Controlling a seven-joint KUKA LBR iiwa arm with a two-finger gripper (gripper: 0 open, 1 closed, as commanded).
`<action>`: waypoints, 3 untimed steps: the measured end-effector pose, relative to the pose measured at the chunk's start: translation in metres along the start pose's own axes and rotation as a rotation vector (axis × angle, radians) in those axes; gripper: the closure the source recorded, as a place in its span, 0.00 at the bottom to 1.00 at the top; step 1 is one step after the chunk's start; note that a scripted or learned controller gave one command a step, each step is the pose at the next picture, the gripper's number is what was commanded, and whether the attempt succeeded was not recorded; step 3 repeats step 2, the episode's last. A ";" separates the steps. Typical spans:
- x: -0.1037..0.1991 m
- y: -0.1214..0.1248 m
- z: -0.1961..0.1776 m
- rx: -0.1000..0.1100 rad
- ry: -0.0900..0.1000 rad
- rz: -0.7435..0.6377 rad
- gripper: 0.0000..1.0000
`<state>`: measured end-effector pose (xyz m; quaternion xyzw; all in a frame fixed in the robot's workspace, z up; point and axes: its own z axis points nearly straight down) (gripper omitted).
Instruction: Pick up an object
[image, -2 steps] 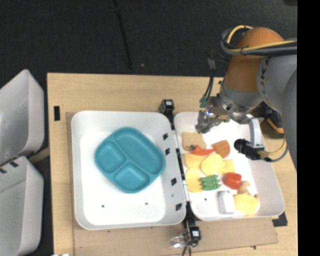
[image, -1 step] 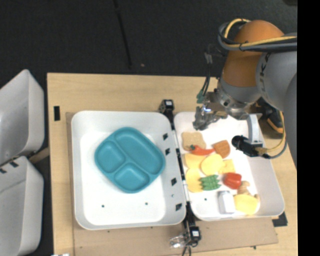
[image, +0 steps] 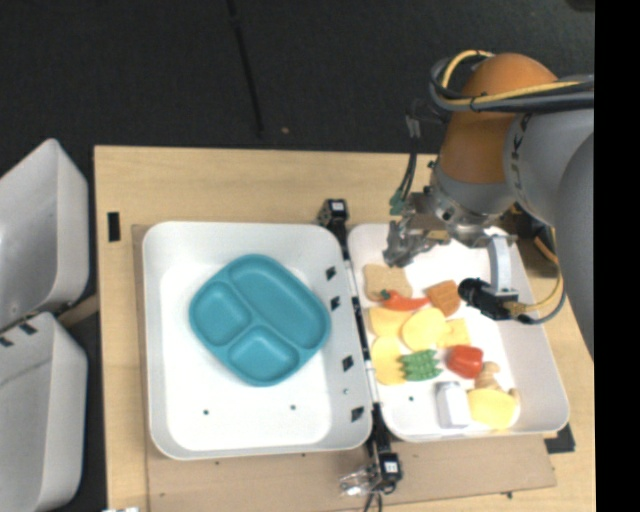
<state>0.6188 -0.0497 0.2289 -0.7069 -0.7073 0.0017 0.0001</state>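
Nearest the camera: a small cable clip (image: 368, 480) sits at the tabletop's (image: 120, 180) front edge, below the seam between the bins.
End effector: the end effector (image: 398, 250) hangs over the back-left corner of the right bin (image: 540, 385), above the toy pile; whether it is spread or pressed together I cannot tell, and nothing is seen pinched in it.
Nearest targets: a tan piece (image: 377, 279) and a red chili (image: 405, 300) lie just below the tool, touching each other.
Further out: an orange chunk (image: 443, 296), yellow pieces (image: 422, 328), a green piece (image: 420, 364), a red pepper (image: 464, 359), a white block (image: 451, 404) and a lemon (image: 492, 407) crowd the bin's left and front.
Left bin: the left bin (image: 170, 420) holds a blue tray (image: 259, 318), well apart from the tool.
Risk, crowding: the toys touch or overlap, so a descent could catch two at once or push one aside and close on nothing.
Risk, wall: the tool is near the bin's back-left rim; a finger could strike the wall or the divider.
Risk, shape: the chili is thin and the tan piece lies flat; either looks likely to slip out.
Risk, cable: a black connector (image: 480, 297) hangs beside the pile and might snag toys.
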 end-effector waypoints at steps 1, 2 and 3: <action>0.006 0.001 -0.020 -0.004 0.002 -0.003 1.00; -0.002 0.000 -0.020 -0.002 0.000 0.000 1.00; -0.002 0.000 -0.020 -0.002 0.000 0.000 1.00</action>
